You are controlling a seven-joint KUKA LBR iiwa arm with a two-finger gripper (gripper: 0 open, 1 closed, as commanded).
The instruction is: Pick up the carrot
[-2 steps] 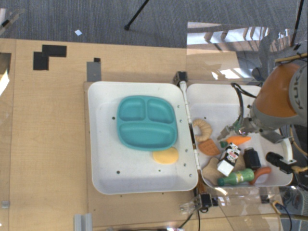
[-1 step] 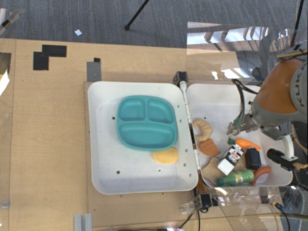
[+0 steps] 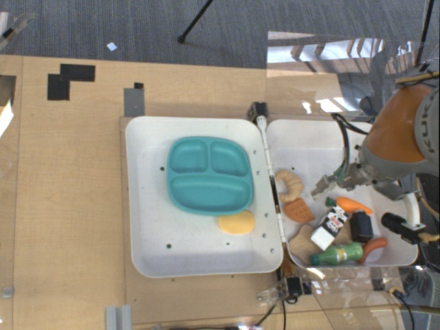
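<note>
- While the gripper (image 3: 333, 184) hangs just above-left of the carrot (image 3: 355, 205), I cannot tell its state.
- Bottle (image 3: 337, 255) lies below the carrot.

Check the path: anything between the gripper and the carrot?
Nothing visible. The gripper hovers in the right bin, just up-left of the carrot. The black block lies just below the carrot.

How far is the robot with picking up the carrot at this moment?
Done: the arm has reached over the right bin, and its hand is close to the carrot. In hand: the approach; the hand is up and left of it. Left: the grasp and the lift. The carrot lies in the bin among other food, next to a green bottle.
</note>
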